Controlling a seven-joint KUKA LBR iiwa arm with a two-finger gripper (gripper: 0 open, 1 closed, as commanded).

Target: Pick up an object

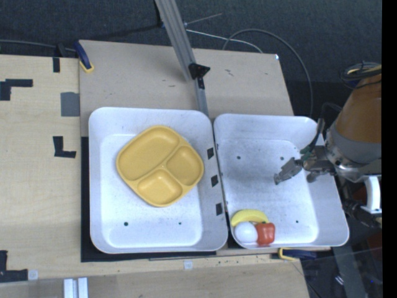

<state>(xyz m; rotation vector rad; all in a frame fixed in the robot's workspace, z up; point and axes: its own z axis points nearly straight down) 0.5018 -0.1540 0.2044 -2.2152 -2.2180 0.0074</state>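
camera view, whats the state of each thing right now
yellow divided plate: flat, right way up, in the left bin
banana, white ball, red toy: clustered at the right bin's near edge
claw: above the right bin, holding nothing visible

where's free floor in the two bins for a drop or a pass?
Left bin: bare strip along its near edge, below the yellow plate. Right bin: open floor from its far wall to the hand, and the near right corner. Crowded: near left corner of the right bin, with banana, white ball, red piece.
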